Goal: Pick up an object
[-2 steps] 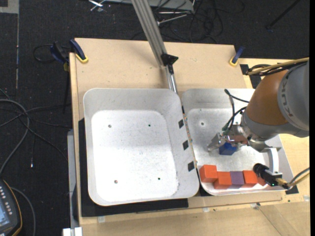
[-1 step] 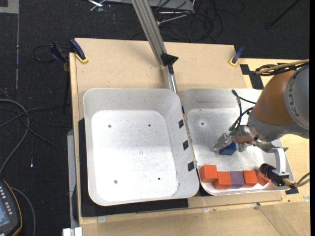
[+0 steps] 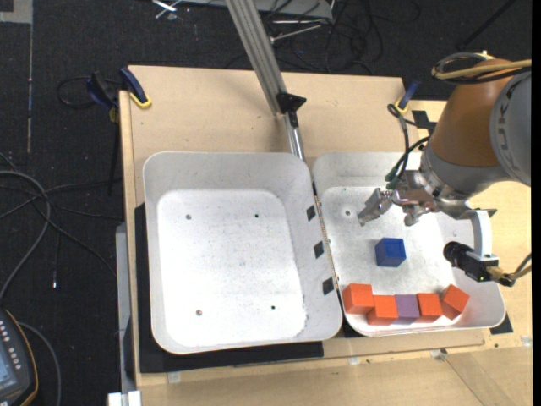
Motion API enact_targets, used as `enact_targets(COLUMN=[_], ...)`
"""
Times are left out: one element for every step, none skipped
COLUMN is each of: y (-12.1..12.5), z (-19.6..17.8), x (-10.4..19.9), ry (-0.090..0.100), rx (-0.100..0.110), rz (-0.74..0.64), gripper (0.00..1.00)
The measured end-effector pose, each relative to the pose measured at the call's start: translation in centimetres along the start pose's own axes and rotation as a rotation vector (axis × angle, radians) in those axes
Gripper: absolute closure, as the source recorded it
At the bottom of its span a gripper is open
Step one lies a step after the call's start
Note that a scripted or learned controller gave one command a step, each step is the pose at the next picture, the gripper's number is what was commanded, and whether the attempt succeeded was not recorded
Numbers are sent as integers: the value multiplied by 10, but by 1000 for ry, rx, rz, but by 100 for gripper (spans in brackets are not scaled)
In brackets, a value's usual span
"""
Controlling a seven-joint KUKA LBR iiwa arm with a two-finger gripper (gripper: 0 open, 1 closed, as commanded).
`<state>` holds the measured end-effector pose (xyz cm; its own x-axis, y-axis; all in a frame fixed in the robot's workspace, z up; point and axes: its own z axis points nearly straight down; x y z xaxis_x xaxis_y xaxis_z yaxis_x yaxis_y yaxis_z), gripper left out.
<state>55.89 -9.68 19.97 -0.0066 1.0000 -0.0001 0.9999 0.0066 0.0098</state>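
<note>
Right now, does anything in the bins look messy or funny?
Nothing looks broken or spilled. The orange blocks and one purple block sit bunched along the right bin's near edge, while the blue cube sits alone mid-bin. The gripper hovers above it, fingers spread, holding nothing.

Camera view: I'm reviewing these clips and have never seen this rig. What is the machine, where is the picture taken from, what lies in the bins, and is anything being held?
One camera looks down at a slant on a bench bearing two shallow white bins. The grey and orange thing at the right is a robot arm; its gripper, two spread metal fingers, hangs over the right bin. That bin holds a blue cube near its middle, and along its near edge a row of blocks: four orange blocks and one purple block. The left bin shows just speckled white floor. Nothing sits between the fingers, so nothing is held.
</note>
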Motion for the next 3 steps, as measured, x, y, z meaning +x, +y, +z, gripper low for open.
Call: enact_targets(y=[-27,-23,-26], z=[85,71,1], x=[-55,-51,22], ry=[-1,-1,3], rx=[19,9,3], rz=[13,6,-3], gripper=[0,100,100])
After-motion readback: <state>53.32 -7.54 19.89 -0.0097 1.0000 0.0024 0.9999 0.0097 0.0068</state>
